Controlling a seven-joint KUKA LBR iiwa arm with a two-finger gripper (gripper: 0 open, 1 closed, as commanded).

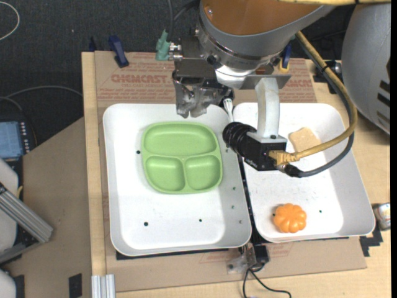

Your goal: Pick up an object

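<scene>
Arm: the grey KUKA arm with its orange band (260,5) reaches in from the right, above the far edge of the bins.
Gripper: the two-finger metal gripper (195,104) hangs over the left white bin (124,216), just beyond the plate's far rim; whether it is released or clenched cannot be told, and nothing shows in its grasp.
Left bin: a light green three-compartment plastic plate (182,157) lies flat.
Right bin: the right white bin (347,210) holds a tan sponge-like block (304,139) at its far side and a small orange pumpkin-shaped toy (289,218) near its front, well apart.
</scene>
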